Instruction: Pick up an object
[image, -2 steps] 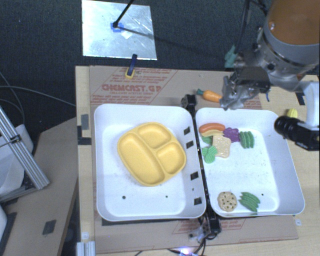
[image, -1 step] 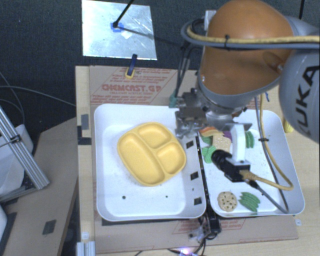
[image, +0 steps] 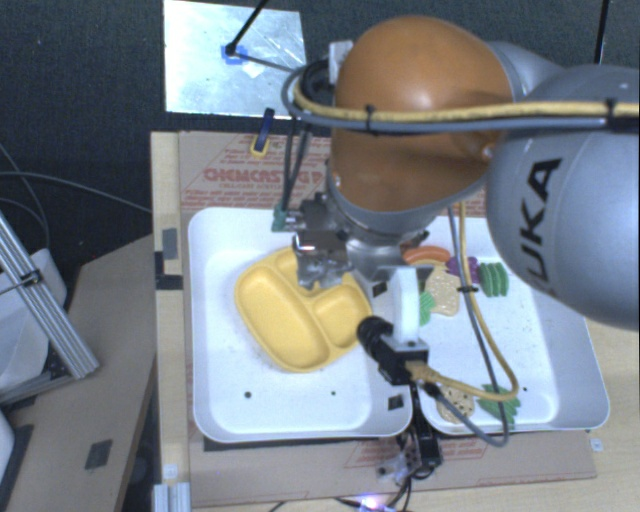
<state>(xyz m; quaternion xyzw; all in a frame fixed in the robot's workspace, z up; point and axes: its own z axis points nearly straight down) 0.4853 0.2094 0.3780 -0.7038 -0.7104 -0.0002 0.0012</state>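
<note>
The grey arm (image: 560, 190) reaches in from the right and is the biggest thing in view; its casing carries the black letters "UKA", the visible part of the KUKA name, and its orange band (image: 420, 110) bulges just above the wrist with a yellow cable (image: 470, 112) strapped across it. Under it the surface (image: 230, 170) is a brown cardboard sheet printed in red; a line of red capitals runs behind the jaws, too blurred and too covered to read. On that sheet the two white bins lie side by side: the left bin (image: 260, 400) directly beneath the jaws, the right bin (image: 560, 380) off to their right. The jaws (image: 320, 262) hang low over the far rim of a yellow divided tray (image: 290, 320), which sits tilted in the left bin and stretches from under them toward the near left; whether they are spread, pressed together or pinching the tray's edge cannot be told from here, since the metal wrist hides the tips. To the right of the jaws, in the right bin, lies a cluster of small toy foods: an orange piece (image: 428, 255), a purple piece (image: 462, 266), a green ridged piece (image: 494, 278) and a tan biscuit-like piece (image: 441, 290). Further toward the near right another green piece (image: 503, 400) lies beside a speckled round biscuit (image: 458, 402).
</note>
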